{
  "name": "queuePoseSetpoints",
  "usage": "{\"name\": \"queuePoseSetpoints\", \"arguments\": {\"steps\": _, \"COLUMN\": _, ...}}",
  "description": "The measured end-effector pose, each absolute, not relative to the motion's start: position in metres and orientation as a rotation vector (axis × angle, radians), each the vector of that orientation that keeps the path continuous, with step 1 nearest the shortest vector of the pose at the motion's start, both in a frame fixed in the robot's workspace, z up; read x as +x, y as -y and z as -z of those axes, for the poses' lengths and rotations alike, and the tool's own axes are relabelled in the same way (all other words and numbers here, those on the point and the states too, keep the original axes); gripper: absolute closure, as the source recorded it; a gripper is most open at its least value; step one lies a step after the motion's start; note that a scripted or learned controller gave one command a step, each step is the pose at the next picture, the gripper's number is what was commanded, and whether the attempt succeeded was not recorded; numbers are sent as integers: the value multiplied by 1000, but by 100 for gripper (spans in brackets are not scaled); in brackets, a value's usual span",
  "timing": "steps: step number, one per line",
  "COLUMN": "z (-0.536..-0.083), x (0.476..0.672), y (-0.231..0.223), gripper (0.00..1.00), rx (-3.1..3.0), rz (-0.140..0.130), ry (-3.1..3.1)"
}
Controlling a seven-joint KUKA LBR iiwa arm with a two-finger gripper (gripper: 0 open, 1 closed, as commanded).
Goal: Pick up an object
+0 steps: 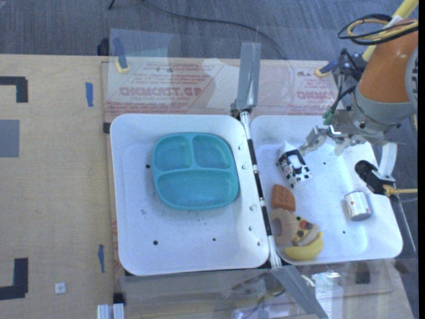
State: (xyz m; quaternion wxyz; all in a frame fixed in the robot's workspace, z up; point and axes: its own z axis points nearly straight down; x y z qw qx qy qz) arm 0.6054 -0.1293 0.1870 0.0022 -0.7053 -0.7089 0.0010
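My gripper (327,140) hangs spread and empty over the far edge of the right bin (388,241). The black-and-white toy (293,166) lies just toward the divider and the near edge from it, its long axis slanting toward the near right corner.

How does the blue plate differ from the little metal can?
The plate is turquoise, flat and split into three compartments; the can is shiny silver, round and undivided. The plate is far larger than the can. The plate sits alone in the left bin; the can lies on its side in the right bin, among a banana, a waffle and other small items. Both rest on a white bin floor, away from the gripper.
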Motion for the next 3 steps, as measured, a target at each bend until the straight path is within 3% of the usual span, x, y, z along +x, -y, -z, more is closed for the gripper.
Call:
{"name": "queuePoseSetpoints", "arguments": {"steps": 1, "z": -93, "x": 620, "y": 100, "gripper": 0, "rx": -2129, "rz": 0, "ry": 2309}}
{"name": "queuePoseSetpoints", "arguments": {"steps": 2, "z": -101, "x": 621, "y": 101, "gripper": 100, "rx": -2128, "rz": 0, "ry": 2307}}
{"name": "queuePoseSetpoints", "arguments": {"steps": 3, "z": -183, "x": 668, "y": 62, "gripper": 100, "rx": -2089, "rz": -2, "ry": 2344}}
